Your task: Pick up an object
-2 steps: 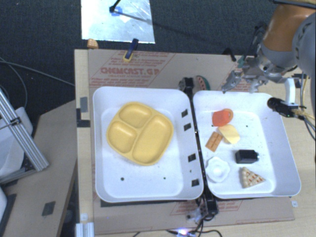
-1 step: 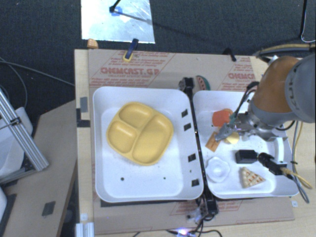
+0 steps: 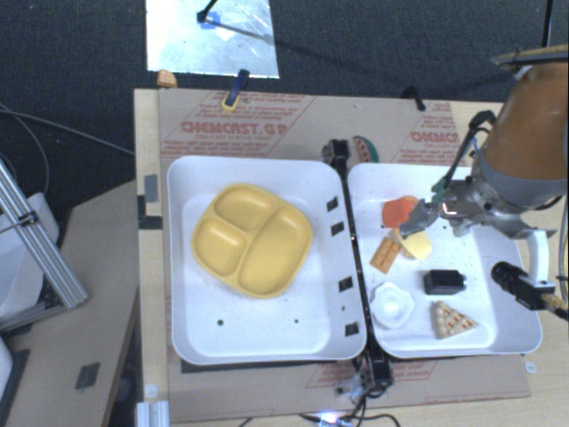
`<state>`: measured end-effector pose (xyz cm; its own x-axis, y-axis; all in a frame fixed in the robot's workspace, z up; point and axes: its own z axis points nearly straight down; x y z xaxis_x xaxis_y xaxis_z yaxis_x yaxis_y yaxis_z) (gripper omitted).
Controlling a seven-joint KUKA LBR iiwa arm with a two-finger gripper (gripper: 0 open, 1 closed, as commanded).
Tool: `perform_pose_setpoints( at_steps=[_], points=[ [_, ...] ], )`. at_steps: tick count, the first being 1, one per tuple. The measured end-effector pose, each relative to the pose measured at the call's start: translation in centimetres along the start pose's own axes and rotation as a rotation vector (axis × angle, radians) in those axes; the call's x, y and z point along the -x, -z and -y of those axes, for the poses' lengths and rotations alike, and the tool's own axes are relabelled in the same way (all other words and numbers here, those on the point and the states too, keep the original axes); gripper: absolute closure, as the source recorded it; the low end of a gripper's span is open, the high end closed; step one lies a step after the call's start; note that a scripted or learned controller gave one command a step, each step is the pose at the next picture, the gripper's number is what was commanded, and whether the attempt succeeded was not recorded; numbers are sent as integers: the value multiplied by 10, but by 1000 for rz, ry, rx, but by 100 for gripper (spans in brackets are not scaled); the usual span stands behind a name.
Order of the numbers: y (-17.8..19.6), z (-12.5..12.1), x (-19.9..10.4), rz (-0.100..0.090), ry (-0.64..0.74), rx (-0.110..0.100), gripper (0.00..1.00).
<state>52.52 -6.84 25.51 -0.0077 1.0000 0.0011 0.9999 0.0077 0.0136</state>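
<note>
Over in the left bin [image 3: 187, 327] sits the yellow divided plate [image 3: 252, 239], well away from the action. Across the divider, in the right bin [image 3: 507, 338], the gripper [image 3: 418, 224] hangs just above the yellow block [image 3: 418, 245], near that bin's middle; I can't tell how its tip is set, and nothing is visibly held. The cracker [image 3: 386, 254] lies touching the block's left side, its long axis running up toward the orange piece [image 3: 399, 210]. Best, I'd say, to drop straight and centred so the neighbours stay clear.
</note>
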Motion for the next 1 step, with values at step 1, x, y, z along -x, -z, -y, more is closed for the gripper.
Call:
perform_pose_setpoints(
  at_steps=[1],
  points=[
    [67,-83,-35,2,2,2,0]
  ],
)
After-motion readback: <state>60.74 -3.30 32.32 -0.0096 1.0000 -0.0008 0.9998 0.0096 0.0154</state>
